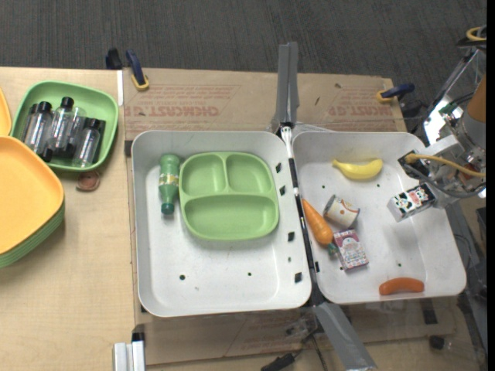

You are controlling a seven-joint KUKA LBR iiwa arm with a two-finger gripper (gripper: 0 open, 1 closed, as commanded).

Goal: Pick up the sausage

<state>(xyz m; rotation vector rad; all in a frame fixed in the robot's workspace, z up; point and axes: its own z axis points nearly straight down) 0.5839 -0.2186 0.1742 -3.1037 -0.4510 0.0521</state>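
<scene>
Camera view, slanted down on counter (77, 300) with two white bins.

Left bin (155, 284): green divided plate (229, 195) centred, green bottle (168, 182) just beside its left edge, bare floor along near side. Right bin (441, 269): banana (357, 168) at far side, carrot (315, 221) against dividing wall, small cup (340, 209) and pink packet (351, 250) close by, sausage (401, 286) near front rim, apart from other items. Claw (410, 201) over right rim beside a black-and-white carton (411, 200); open or closed, cannot tell.
</scene>
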